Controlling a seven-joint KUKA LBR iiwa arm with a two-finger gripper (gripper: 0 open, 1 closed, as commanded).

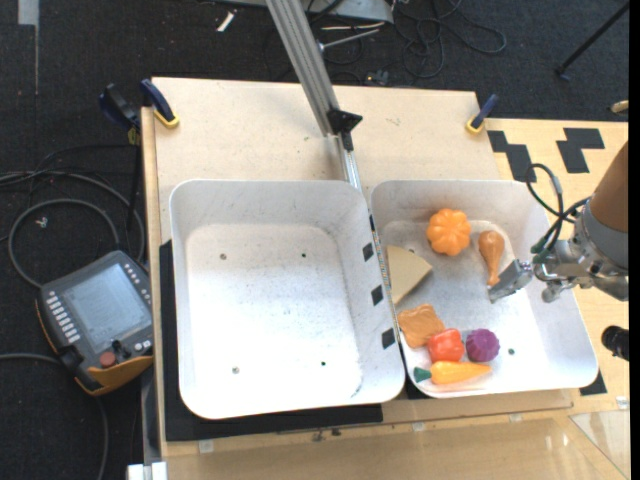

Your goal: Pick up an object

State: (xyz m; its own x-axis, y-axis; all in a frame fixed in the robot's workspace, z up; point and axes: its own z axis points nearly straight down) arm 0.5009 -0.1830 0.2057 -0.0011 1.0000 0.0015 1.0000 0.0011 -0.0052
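**Operator:** Where do things lie, looking down from the camera?

**Inspector:** You have the gripper [510,280] over the right bin [560,353], near its right edge, just below the drumstick [491,251]. I cannot tell its state. Pumpkin [449,231] toward the far edge; tomato [447,345], carrot [461,372] by the near edge.

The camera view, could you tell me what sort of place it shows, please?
Most likely a robotics lab set up for grasping trials. A bench holds two white bins, one holding toy food such as a small pumpkin; a teach pendant and loose cables lie on the dark floor.
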